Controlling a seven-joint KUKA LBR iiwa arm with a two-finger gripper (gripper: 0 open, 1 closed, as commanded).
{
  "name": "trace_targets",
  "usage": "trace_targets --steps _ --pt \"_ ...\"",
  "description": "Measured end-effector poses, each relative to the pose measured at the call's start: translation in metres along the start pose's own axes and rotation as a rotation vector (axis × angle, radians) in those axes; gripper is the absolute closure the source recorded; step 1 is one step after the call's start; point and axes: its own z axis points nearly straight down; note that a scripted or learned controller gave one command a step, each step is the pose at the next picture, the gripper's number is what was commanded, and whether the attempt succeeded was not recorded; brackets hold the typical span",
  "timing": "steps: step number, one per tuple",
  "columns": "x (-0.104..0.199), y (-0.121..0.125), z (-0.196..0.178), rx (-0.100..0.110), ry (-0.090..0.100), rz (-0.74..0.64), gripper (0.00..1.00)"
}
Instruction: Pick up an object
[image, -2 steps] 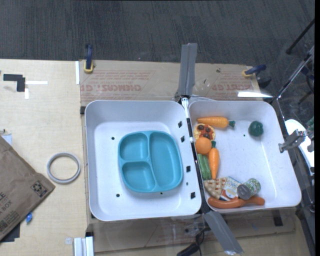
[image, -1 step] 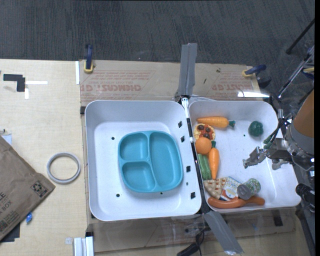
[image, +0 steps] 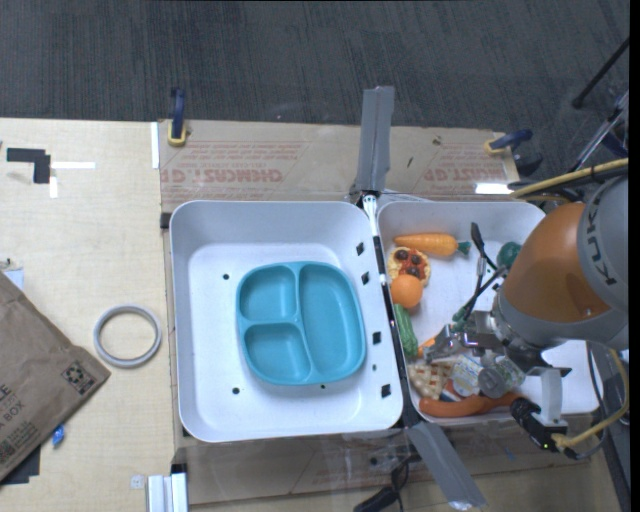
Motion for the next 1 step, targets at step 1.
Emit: trace_targets --steps 1 --pt "-0.0102 0.0475 -0.0765 0.003 -0.001 -0.125 0.0"
